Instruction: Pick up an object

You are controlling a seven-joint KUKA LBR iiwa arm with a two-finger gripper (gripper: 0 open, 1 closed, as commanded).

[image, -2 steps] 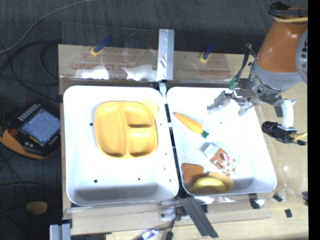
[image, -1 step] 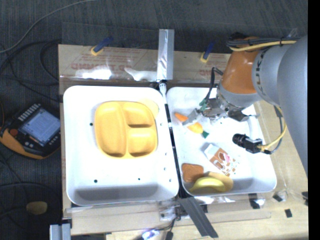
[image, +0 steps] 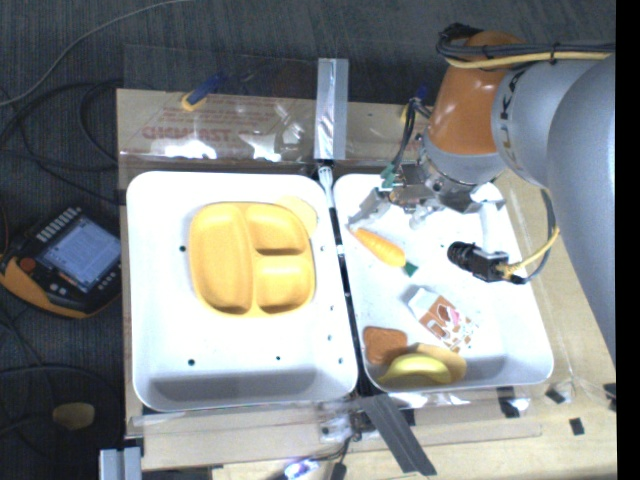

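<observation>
We cannot make out the gripper [image: 385, 200] clearly: its tips blur against the white right bin [image: 535, 353]. The arm [image: 560, 98] runs off the right edge and hides that bin's far right corner. A brown round item [image: 384, 343] sits partly behind the yellow banana-like piece [image: 420, 369]. The small carton's [image: 441, 319] print is too small to read.

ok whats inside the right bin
In the right bin: a toy carrot, a small carton, a brown piece and a banana. The gripper and arm hide its far corner.
</observation>
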